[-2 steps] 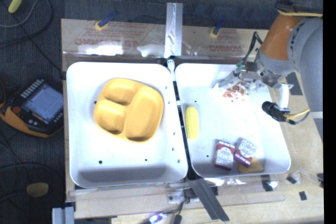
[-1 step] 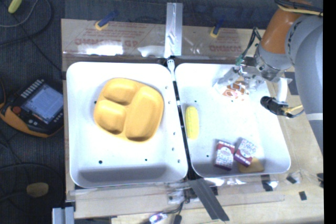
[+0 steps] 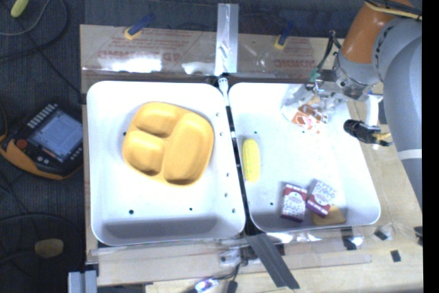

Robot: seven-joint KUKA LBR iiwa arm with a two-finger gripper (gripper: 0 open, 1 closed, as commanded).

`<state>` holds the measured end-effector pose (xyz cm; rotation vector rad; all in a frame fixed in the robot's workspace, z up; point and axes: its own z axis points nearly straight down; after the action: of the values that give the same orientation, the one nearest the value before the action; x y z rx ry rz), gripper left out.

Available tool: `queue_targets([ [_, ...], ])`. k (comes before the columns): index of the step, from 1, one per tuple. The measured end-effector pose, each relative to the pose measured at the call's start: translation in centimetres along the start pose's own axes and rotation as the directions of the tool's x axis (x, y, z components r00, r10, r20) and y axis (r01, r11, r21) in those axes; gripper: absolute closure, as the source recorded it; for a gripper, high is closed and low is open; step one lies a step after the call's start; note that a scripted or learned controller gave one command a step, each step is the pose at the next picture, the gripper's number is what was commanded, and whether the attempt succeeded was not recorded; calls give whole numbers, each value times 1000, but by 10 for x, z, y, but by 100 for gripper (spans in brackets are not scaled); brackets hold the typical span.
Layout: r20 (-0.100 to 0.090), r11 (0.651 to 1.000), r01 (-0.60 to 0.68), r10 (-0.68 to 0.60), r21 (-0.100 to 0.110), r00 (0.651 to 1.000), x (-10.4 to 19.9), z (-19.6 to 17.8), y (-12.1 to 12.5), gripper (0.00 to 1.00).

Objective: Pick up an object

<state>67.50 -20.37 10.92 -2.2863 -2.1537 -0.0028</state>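
My gripper [image 3: 324, 88] hangs over the far right corner of the right bin [image 3: 357, 168], below the orange wrist band. Directly under and beside it lies a clear crinkled packet with orange and red contents [image 3: 306, 112]; I cannot tell whether the gripper touches it. A small yellow corn-like piece [image 3: 251, 159] rests against the right bin's left wall. Two small maroon and white cartons [image 3: 293, 202] [image 3: 322, 195] sit near the front right, with a tan object [image 3: 334, 215] beside them. A yellow three-section tray [image 3: 167, 142] lies in the left bin [image 3: 110, 216].
A metal divider post [image 3: 227, 38] stands behind the seam between the bins. A black clamp [image 3: 363, 131] juts from the arm over the bench's right edge. A handheld controller [image 3: 46, 141] lies on the floor at left.
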Motion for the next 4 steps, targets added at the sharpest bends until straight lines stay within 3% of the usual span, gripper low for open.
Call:
queue_targets([
  [2,0,1000,2,-2,-2,1000,3,20,-10,0],
  [3,4,1000,1,-1,-2,1000,1,11,-10,100],
  [4,3,968,251,-251,3,968,36,-87,-9,100],
])
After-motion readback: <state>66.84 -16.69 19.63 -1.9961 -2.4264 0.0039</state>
